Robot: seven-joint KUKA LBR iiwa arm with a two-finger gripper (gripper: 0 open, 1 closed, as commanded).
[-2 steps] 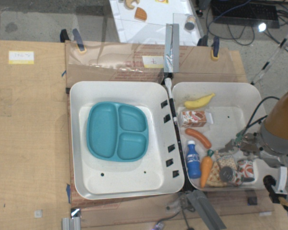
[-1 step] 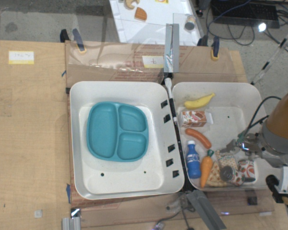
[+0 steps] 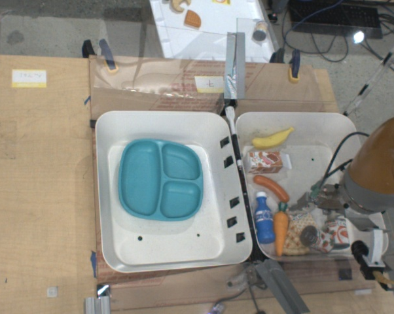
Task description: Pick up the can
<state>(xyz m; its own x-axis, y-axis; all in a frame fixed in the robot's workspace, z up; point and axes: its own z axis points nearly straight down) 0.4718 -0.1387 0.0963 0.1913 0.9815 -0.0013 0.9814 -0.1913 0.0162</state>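
The room beyond is a cluttered workshop: a white table with a few toy foods on it at the top, and a keyboard and loose cables on the grey floor at the upper right. My bench is pale board with brown card clamped along its far edge, and two white bins sit on it side by side. The left bin holds a teal divided plate. The right bin is the busy one: a banana at the far end, a packet just below it, then a sausage, and a blue bottle beside a carrot against the near-left wall. The can, red and white, appears to lie on its side in the near-right corner of that bin, close to a brown speckled piece I cannot identify. I, the gripper, hang over the right bin just beyond the can, with the grey and orange arm crowding in above me. Whether I am spread wide or closed up I cannot tell; the wrist and its cables hide too much. Nothing shows the can in my grasp, so I judge the pick not yet made. Closing on the can and lifting it are both left to do.
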